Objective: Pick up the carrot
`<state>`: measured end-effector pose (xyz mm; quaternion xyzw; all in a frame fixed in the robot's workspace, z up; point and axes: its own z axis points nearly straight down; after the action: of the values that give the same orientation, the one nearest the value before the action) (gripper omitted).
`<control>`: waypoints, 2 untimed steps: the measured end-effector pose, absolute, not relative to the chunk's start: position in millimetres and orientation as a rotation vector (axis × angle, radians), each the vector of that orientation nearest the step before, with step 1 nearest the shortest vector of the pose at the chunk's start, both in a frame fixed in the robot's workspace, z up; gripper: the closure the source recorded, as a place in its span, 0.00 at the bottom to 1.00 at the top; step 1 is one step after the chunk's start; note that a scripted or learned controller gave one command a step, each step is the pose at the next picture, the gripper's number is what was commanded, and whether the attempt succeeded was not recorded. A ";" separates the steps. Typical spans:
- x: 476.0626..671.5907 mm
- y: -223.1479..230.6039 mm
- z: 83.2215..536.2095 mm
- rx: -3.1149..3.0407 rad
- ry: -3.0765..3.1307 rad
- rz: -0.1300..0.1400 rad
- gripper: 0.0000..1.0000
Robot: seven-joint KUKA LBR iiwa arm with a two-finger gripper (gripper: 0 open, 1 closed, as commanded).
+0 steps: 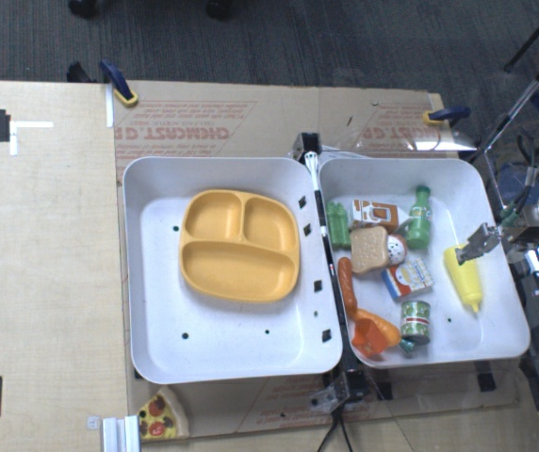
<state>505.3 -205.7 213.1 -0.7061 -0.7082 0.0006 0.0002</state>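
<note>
The carrot (373, 333), a stubby orange piece, lies in the front left corner of the right bin (496, 342). A reddish sausage (347, 285) lies just behind it along the bin's left wall, and a small can (415, 320) stands at its right. My gripper (481, 241) hangs at the right side of the same bin, just above the top end of a yellow mustard bottle (466, 277). It is well to the right of the carrot and a little farther back, with nothing visibly in it.
The right bin also holds a bread slice (369, 249), a green bottle (418, 219), a carton (375, 213), a green item (337, 224) and a small packet (409, 277). A yellow divided plate (241, 245) sits in the left bin (156, 337).
</note>
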 end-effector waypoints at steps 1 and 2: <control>509.9 -141.9 305.6 -2.054 -2.382 0.001 0.00; 495.3 -91.0 350.2 -1.468 -2.784 0.000 0.00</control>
<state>495.3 -91.0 350.2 -0.4664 -0.8846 -0.0001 -0.0030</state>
